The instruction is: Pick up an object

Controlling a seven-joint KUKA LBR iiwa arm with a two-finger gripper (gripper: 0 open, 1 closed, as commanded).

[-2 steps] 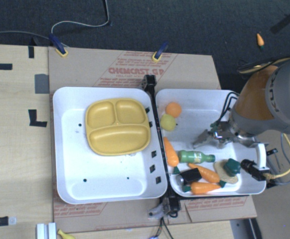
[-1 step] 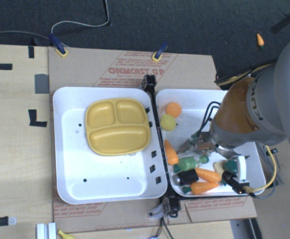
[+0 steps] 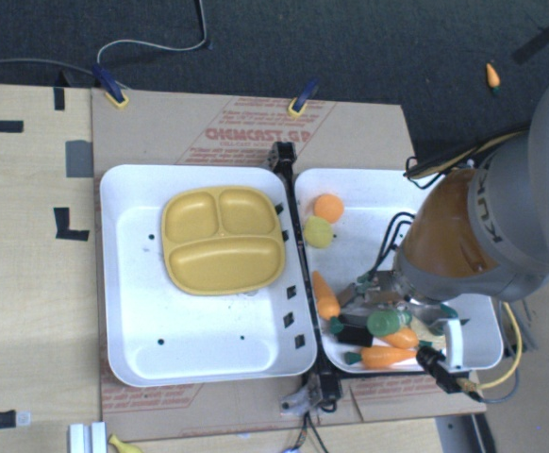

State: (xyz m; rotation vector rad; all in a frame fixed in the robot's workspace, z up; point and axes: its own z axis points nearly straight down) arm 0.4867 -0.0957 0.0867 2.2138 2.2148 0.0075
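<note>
The right bin (image 3: 378, 182) holds several small toys. An orange ball (image 3: 328, 207) and a yellow-green ball (image 3: 319, 233) lie near its far left wall. An orange carrot-like piece (image 3: 325, 296) lies along the left wall. At the front are a green round piece (image 3: 383, 324), a black piece (image 3: 352, 333) and two more orange pieces (image 3: 389, 356). My gripper (image 3: 367, 293) hangs low over this front cluster, just above the green piece, and the wrist hides much of what is under it.
The left bin (image 3: 124, 281) holds a yellow divided plate (image 3: 224, 238) in its far half. A black divider (image 3: 295, 253) runs between the bins. The arm's grey and orange body (image 3: 473, 229) covers the right bin's right side. Cables trail at the front right.
</note>
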